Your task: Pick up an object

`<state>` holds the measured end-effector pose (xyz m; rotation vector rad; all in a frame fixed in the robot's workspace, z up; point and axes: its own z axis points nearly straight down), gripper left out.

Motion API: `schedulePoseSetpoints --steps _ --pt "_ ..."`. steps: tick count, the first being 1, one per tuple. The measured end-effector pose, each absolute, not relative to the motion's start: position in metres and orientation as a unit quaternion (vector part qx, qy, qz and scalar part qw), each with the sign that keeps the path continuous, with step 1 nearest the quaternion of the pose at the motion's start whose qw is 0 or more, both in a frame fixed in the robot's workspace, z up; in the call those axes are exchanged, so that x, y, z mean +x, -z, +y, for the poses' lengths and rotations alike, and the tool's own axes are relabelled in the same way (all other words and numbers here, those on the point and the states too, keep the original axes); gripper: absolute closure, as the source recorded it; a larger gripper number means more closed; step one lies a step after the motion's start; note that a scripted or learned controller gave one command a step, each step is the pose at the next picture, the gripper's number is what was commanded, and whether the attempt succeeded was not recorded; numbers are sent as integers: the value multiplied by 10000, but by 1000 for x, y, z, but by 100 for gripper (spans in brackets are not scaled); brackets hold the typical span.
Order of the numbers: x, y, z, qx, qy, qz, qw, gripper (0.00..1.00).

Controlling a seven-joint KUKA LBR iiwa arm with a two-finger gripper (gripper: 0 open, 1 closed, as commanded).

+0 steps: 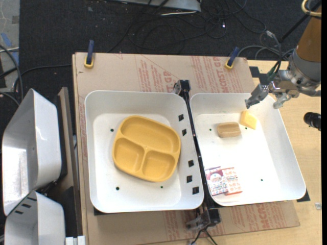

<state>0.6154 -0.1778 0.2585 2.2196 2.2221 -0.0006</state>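
While fingers hang spread, empty | glossy yellow divided tray | tan oblong block

A single fixed camera looks down on the worktop from above and at a slant, from its near edge toward the far edge. It stands far enough off to take in both white bins whole: the left bin and the right bin lie side by side across the middle of the frame. Beyond the worktop's far edge the dark floor with loose cables shows along the top. The arm enters at the upper right, above the right bin's far corner.
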Motion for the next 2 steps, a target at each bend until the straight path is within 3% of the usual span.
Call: schedulePoseSetpoints --steps 1,2 --pt "609 -197 -175 7076 12 7066 -15 0" --pt "618 -139 -174 7068 8 7075 -6 0"
